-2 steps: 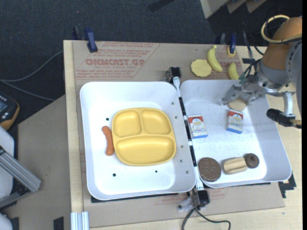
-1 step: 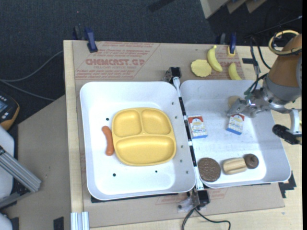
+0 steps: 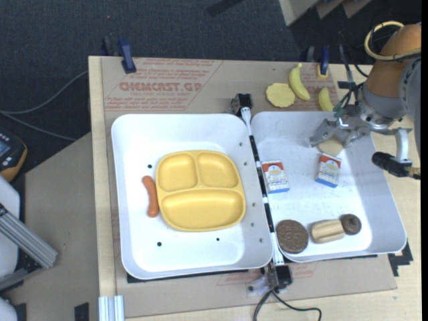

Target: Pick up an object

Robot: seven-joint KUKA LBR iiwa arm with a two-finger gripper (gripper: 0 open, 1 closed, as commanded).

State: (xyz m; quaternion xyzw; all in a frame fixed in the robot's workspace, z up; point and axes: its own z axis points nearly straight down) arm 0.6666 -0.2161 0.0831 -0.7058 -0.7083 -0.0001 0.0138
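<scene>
My gripper (image 3: 332, 136) hangs low over the far part of the right bin (image 3: 374, 199), the arm coming in from the right. A small tan object (image 3: 328, 147) lies right under it, partly hidden by it. Just in front stands a small red, white and blue carton (image 3: 328, 170), and a second carton (image 3: 275, 177) sits near the bin's left wall. Along the near edge lie a dark round cookie (image 3: 291, 236), a tan roll (image 3: 326, 231) and a chocolate donut (image 3: 350, 225).
The left bin (image 3: 134, 146) holds a yellow divided plate (image 3: 199, 190) with an orange sausage (image 3: 151, 196) beside it. Behind the right bin, on the board, lie two bananas (image 3: 299, 82) (image 3: 325, 99) and a yellow round piece (image 3: 280, 94).
</scene>
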